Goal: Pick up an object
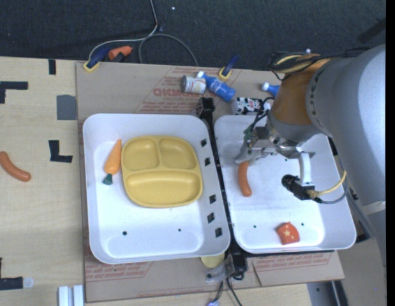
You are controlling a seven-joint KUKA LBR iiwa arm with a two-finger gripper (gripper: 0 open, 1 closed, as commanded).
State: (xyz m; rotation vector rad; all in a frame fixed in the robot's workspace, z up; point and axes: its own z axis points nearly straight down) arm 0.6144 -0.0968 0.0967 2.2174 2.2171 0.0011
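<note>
A toy sausage (pixel 13 166) lies alone on the wooden bench (pixel 31 234), well left of the bins; black tape marks (pixel 57 150) dot the wood near it; beyond the bins, a blue-capped bottle (pixel 210 85) lies on cardboard (pixel 140 88); an orange-handled clamp (pixel 108 55) grips that sheet's far corner.

the orange toy sausage (pixel 245 179) lies flat in the right bin (pixel 337 234), near its left wall, lengthwise up the bin. the red toy strawberry (pixel 287 233) sits near that bin's front wall.
</note>
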